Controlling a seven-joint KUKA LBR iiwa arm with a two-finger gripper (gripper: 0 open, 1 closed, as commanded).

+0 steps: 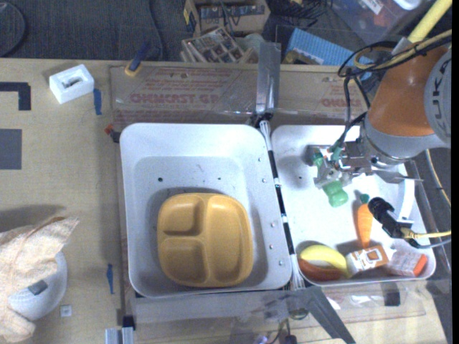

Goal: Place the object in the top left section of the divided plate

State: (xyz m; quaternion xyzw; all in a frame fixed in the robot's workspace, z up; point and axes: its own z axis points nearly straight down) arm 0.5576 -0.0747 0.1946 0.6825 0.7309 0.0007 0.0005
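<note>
The yellow divided plate (204,239) lies in the left white bin (136,163), toward its near side, with nothing in its sections. My gripper (330,172) hangs over the upper left part of the right bin (290,145), reaching in from the right. A small green object (336,194) sits right at the gripper's tip, on its near side. The view does not tell whether it is gripped or lying on the bin floor. An orange carrot (364,222) lies just to the right of the green object.
Along the right bin's near wall lie a yellow and red fruit-like piece (321,260), a small orange and white packet (371,256) and an orange piece (414,264). A ridge where the two bin rims (276,192) meet separates gripper and plate.
</note>
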